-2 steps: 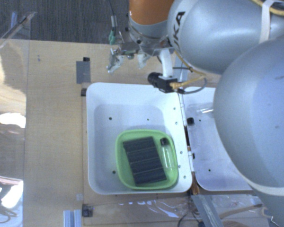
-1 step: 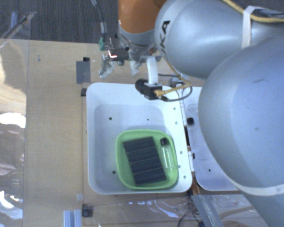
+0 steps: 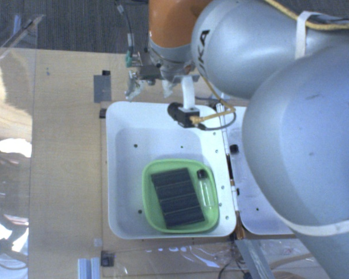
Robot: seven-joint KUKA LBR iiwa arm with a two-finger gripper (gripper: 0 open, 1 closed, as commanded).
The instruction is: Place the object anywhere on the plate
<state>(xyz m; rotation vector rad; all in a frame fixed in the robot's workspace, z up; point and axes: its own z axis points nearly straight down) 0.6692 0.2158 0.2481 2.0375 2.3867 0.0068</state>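
Currently: my gripper [image 3: 160,90] spread wide, empty, above bin [image 3: 119,173] rim; slab [image 3: 177,197] and bottle [image 3: 205,186] on plate [image 3: 148,182]; placing seemingly done, next only a clear lift away.

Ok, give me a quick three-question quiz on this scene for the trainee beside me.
1. True or false: the ribbed slab lies outside the green plate.
2. In the view, which holds the plate? A) right bin B) left bin
3. Fill in: the clear bottle on the plate has a ___ cap.
Key: 1 false; 2 B; 3 black.
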